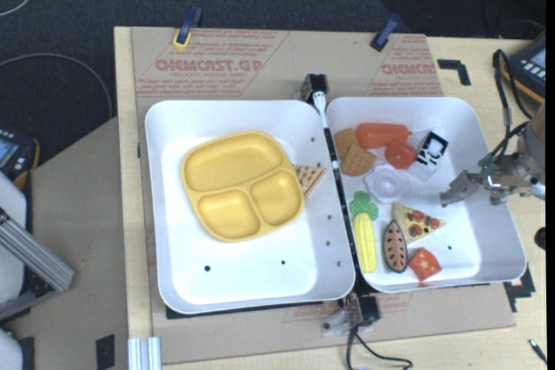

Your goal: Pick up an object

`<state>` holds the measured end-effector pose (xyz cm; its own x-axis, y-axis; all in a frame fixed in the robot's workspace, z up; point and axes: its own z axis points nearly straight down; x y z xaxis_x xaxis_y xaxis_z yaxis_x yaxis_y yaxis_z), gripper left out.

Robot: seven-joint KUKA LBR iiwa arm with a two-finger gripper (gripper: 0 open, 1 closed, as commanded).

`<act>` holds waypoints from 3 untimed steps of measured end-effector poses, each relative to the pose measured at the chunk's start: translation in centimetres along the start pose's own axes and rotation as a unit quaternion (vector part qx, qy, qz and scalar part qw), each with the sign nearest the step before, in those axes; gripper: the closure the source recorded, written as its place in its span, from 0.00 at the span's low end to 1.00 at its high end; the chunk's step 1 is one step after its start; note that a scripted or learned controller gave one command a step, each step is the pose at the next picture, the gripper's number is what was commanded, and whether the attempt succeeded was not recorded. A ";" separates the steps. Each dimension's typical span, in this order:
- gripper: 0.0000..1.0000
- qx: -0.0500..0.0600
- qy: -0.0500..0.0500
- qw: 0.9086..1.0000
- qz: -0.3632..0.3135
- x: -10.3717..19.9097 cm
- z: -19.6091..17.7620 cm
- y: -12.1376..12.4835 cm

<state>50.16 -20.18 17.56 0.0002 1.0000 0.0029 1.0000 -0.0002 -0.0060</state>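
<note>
The right bin (pixel 486 249) holds several toy foods. At its far side lie an orange-red sausage (pixel 381 133), a red tomato (pixel 400 156), a tan waffle piece (pixel 354 155) and a white card with a black mark (pixel 430 149). A clear cup (pixel 386 184) sits in the middle. Nearer the front are a green broccoli (pixel 362 205), a corn cob (pixel 365 242), a pizza slice (pixel 420 222), a watermelon slice (pixel 395 246) and a red piece (pixel 423 263). My gripper (pixel 457 190) reaches in from the right, low over the bin's right side, just right of the pizza slice and holding nothing visible.
The left bin (pixel 260 273) carries a yellow divided plate (pixel 243 185) and a small waffle wedge (pixel 309 178) by its right rim. A black divider (pixel 334 178) runs between the bins. Clamps (pixel 184 30) sit at the board's far edge.
</note>
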 end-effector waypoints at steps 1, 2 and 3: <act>0.00 0.000 0.000 1.000 0.000 0.5 4.5 -0.5; 0.00 -0.003 0.000 1.000 0.001 0.5 9.1 -0.4; 1.00 -0.007 0.000 1.000 -0.001 0.6 7.6 -0.1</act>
<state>50.00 -19.54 9.94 -0.0008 1.0000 0.0031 1.0000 0.0008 0.0082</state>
